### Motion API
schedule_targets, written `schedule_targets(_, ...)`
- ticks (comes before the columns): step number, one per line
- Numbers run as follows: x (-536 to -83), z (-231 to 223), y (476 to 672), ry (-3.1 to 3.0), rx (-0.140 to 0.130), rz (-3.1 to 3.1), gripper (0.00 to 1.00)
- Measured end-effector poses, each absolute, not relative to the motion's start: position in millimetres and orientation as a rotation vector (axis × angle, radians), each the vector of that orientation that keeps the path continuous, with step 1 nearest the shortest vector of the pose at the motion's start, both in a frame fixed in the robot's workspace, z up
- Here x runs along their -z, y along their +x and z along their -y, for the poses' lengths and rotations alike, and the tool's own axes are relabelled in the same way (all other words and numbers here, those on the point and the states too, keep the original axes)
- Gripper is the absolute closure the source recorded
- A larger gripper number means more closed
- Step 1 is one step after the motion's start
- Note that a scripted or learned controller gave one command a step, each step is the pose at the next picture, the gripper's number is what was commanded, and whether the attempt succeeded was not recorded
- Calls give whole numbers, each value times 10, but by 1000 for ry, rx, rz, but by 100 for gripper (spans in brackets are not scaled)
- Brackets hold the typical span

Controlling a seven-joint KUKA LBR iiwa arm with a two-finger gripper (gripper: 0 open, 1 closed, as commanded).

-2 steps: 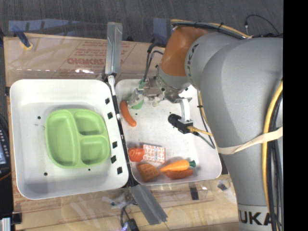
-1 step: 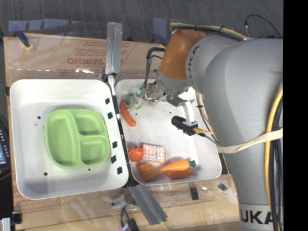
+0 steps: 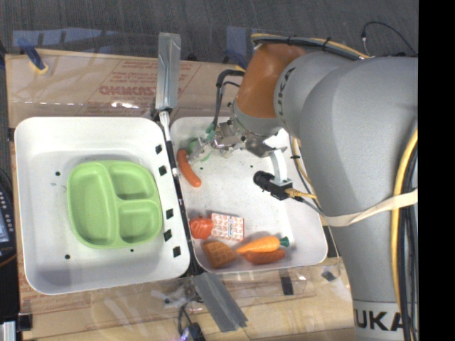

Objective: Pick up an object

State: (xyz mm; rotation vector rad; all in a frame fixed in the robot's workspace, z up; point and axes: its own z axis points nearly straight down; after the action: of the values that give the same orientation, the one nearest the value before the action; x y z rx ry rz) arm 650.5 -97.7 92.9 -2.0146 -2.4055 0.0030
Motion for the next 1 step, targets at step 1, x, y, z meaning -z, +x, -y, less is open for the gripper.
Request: schedule_targets(1, -1400, 1260, 6572, -2166, -3, 2275, 0)
